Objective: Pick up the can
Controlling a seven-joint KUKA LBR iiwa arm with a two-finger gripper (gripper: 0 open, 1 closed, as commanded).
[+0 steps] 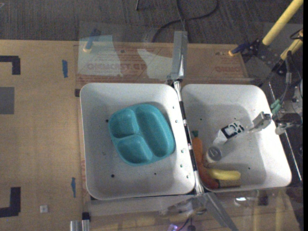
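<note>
The gripper (262,120) sits over the right bin (269,177), near its right wall; it is small and blurred, so I cannot tell how it is set. Just to its left lies the can (225,138), tipped on its side on the bin floor, its round grey end facing the lower left and a black-and-white label at its upper end. The label's print is too small to read. Below the can a yellow banana (225,174) lies flat, and an orange carrot (200,161) runs along the bin's left wall, with its lower end tucked behind the banana. The left bin (96,177) holds a teal divided plate (141,134). On the tabletop (38,143) behind the bins, a clear sheet (125,57) covers faint red lettering that stays illegible.
</note>
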